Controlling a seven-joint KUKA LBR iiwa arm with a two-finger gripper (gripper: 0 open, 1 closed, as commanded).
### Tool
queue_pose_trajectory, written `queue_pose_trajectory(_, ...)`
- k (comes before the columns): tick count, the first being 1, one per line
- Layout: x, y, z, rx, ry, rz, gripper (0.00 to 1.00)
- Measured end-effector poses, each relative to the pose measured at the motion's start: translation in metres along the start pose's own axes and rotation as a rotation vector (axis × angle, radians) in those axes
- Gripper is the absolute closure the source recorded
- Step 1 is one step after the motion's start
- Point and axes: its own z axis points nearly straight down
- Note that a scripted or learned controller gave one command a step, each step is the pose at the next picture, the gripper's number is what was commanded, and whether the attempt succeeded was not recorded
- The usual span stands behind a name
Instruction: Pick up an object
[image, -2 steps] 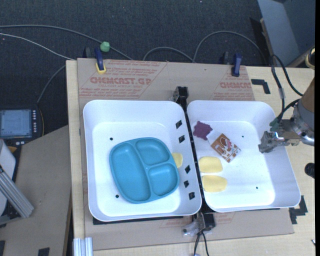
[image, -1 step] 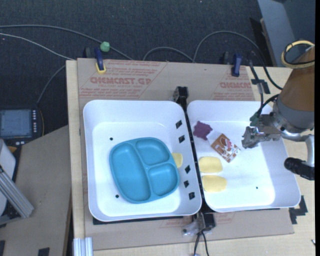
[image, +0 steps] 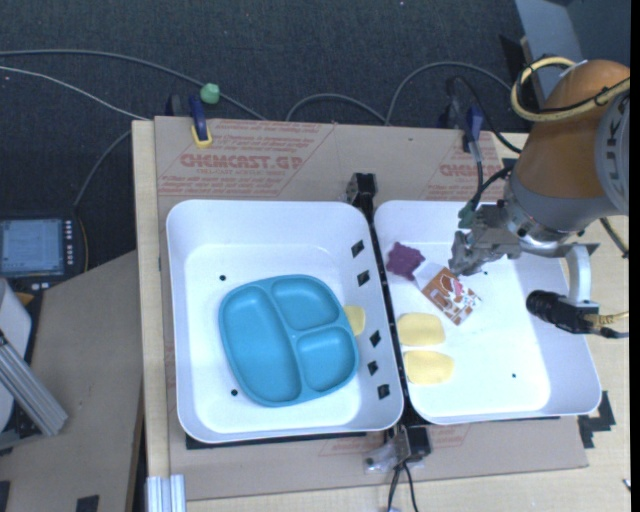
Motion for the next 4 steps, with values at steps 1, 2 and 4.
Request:
queue_pose_trajectory(1,0.050,0.010,-0.005,0.001,0.000,0.002,1.00)
queue_pose_trajectory(2,0.110,0.031,-0.007,0.001,0.001,0.000,1.00)
queue_pose_trajectory(4,0.161,0.048,0.001,0.003,0.000,0.005,0.00)
